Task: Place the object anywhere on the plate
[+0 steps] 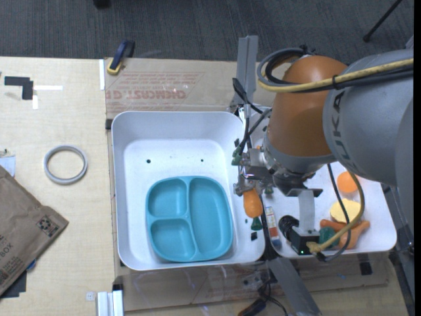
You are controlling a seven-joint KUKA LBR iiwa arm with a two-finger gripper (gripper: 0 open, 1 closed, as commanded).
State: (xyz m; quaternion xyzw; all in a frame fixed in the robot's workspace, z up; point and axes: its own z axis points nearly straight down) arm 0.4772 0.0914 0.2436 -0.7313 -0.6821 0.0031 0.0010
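Claw [252, 191] over orange object [252, 205] beside blue plate [189, 217].

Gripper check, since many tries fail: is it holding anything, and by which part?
It cannot be told: an orange object sits just below the gripper, but the hold is hidden.

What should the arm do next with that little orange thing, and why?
Probably carry it leftward until it is over the blue divided plate, then lower it. The orange object hangs just under the gripper, above the divide between the two white bins, right of the plate's edge rather than above it.
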